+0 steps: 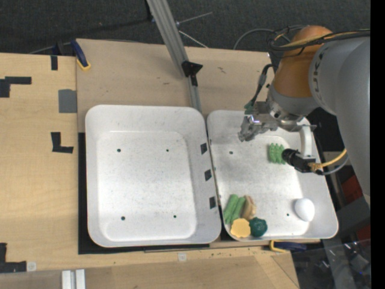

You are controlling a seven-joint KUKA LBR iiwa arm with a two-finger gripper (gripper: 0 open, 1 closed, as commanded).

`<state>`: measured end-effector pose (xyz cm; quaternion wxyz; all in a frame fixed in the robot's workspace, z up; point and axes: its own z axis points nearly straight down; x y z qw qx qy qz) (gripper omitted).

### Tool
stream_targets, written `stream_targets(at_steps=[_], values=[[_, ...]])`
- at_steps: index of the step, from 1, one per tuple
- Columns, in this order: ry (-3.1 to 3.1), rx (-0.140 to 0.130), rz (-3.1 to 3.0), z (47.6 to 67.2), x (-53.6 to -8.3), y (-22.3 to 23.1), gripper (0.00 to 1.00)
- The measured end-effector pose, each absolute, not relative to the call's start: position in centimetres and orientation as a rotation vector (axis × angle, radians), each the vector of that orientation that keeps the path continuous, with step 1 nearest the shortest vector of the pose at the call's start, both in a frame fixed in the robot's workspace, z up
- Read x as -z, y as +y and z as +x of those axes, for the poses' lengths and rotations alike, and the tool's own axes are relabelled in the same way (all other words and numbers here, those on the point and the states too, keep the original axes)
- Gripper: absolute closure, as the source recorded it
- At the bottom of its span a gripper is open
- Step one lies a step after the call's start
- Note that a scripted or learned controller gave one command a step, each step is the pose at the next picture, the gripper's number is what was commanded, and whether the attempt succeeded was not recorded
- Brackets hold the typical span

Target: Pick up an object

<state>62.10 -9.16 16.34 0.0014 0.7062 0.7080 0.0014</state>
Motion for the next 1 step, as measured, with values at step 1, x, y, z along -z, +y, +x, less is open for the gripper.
stream_targets(at_steps=[1], values=[[2.22, -0.003, 2.219, 61.42, -21.25, -9.74, 1.0]])
